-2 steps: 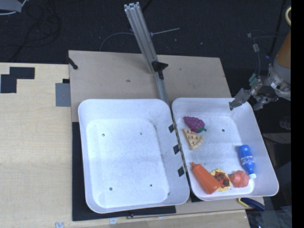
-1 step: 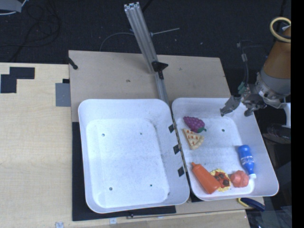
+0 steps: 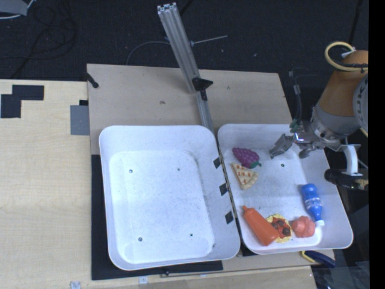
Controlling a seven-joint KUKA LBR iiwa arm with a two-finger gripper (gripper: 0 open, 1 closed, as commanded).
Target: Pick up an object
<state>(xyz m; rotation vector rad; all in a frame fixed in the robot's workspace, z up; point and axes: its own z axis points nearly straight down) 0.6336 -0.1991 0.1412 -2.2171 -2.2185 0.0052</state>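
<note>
Arm (image 3: 346,95) cut off at right edge; yellow item (image 3: 278,226) partly hidden under red bottle (image 3: 260,224).

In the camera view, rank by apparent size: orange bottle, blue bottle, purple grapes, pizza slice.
1. Orange bottle, largest.
2. Blue bottle.
3. Purple grapes and pizza slice look about alike; I won't rank them.

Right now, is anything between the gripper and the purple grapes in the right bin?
Nothing visible. The gripper hangs over bare floor of the right bin, with the purple grapes to its left and the pizza slice lying below that line.
</note>
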